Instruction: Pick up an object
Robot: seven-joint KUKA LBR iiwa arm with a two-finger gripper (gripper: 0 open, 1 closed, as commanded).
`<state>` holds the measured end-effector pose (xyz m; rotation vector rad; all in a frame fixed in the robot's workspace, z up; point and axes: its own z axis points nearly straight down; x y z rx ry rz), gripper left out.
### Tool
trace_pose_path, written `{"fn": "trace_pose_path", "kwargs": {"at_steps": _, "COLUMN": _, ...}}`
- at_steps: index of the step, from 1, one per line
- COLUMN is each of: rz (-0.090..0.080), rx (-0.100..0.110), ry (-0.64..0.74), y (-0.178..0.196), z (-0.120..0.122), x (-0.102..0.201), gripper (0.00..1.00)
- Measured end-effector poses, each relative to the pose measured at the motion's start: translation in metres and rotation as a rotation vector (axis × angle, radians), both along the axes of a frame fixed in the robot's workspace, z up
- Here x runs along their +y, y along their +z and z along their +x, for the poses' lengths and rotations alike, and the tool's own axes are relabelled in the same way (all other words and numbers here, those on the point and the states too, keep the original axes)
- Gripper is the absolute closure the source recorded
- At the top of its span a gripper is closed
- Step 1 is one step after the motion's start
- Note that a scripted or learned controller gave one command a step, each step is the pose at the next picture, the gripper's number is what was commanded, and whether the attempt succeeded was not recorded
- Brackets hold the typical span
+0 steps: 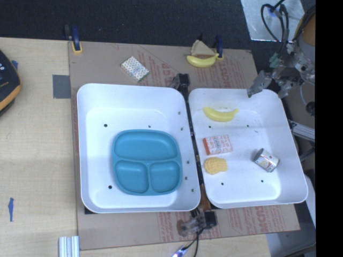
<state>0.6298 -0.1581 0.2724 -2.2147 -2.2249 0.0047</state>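
Four items sit ungrasped in our right bin (278, 108): banana (220, 113), packet (217, 144), corn (215, 165), can (266, 160). Tool (261, 84) hovers at the bin's far corner, carrying nothing; we can't tell its spread.

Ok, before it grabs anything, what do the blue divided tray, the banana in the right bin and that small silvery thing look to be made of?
Blue tray: likely moulded plastic; uniform colour, soft sheen, rounded compartments. Banana: probably a plastic or foam toy; flat, even yellow without markings. Silvery object: looks like metal or foil, given its bright glints, but it is too small to be sure.
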Motion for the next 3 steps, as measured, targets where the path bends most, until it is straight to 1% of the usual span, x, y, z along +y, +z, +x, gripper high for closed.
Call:
{"fn": "trace_pose_path", "kwargs": {"at_steps": 1, "rz": 0.000, "rx": 0.002, "ry": 0.001, "y": -0.086, "z": -0.023, "x": 0.040, "gripper": 0.00}}
{"fn": "trace_pose_path", "kwargs": {"at_steps": 2, "rz": -0.001, "rx": 0.002, "ry": 0.001, "y": -0.179, "z": 0.001, "x": 0.062, "gripper": 0.00}}
{"fn": "trace_pose_path", "kwargs": {"at_steps": 3, "rz": -0.001, "rx": 0.001, "ry": 0.000, "y": -0.181, "z": -0.047, "x": 0.044, "gripper": 0.00}}
